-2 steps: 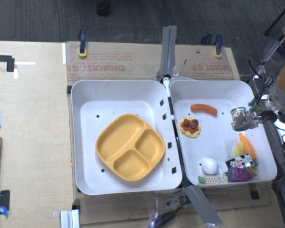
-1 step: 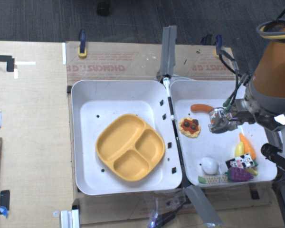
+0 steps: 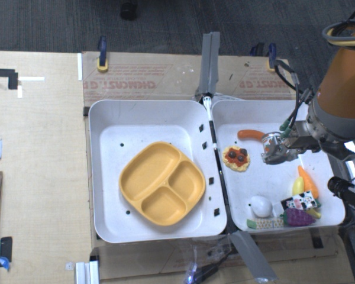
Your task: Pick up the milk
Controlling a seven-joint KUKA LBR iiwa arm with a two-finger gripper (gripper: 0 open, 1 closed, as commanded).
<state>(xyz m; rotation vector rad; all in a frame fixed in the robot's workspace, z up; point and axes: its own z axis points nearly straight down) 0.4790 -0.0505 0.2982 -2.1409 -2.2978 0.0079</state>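
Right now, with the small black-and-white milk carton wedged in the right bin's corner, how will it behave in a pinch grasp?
The small black-and-white milk carton looks boxy and toy-sized, so probably light and fairly stiff, with flat faces suited to a pinch. It lies against the purple grapes and yellow banana-like piece, so it may drag them or twist. The gripper hangs above and left of it.

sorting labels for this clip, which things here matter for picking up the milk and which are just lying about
For the job:
- small black-and-white cow-patterned milk carton, right bin's near corner
- grey metal two-finger gripper, hovering over the right bin

Lying about:
- yellow three-compartment plastic plate, left bin
- small round toy pizza
- orange-red toy sausage
- purple toy grapes
- white egg-shaped toy
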